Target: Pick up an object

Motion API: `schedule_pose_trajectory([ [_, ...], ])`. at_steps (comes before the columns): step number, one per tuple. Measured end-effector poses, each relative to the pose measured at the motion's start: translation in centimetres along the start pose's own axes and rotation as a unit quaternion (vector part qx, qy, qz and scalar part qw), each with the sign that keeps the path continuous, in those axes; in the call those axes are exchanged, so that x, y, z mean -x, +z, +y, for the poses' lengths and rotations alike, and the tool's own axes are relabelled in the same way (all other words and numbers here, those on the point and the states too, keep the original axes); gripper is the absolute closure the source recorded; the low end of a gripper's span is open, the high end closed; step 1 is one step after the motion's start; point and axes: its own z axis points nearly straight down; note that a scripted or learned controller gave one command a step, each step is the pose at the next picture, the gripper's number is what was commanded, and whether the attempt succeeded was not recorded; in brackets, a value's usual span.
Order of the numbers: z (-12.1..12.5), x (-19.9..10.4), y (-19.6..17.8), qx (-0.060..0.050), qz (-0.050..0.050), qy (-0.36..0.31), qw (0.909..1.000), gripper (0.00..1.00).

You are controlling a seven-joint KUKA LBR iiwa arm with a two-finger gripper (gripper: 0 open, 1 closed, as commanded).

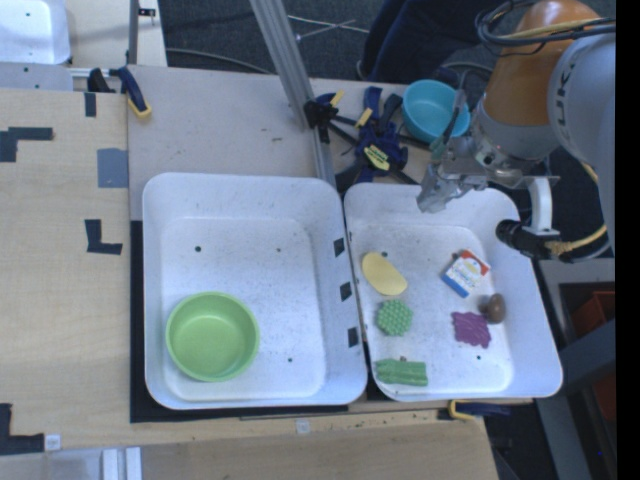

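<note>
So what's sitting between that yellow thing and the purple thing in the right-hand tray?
In the camera view, nothing lies squarely between the yellow piece and the purple piece, only bare bin floor. The small box sits just above that stretch.

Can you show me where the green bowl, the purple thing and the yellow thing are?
green bowl (pixel 212 336), camera view, on its inside bottom.
purple thing (pixel 470 327), camera view, on its middle.
yellow thing (pixel 383 274), camera view, on its top face.

Even overhead light, soft shadows, slight blur, mild grain
</note>
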Motion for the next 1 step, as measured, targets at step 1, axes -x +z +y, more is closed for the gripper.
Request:
schedule_pose_trajectory([
  [1,-0.64,-4.94,0.63,-0.004,0.001,-0.002,1.0000,1.00],
])
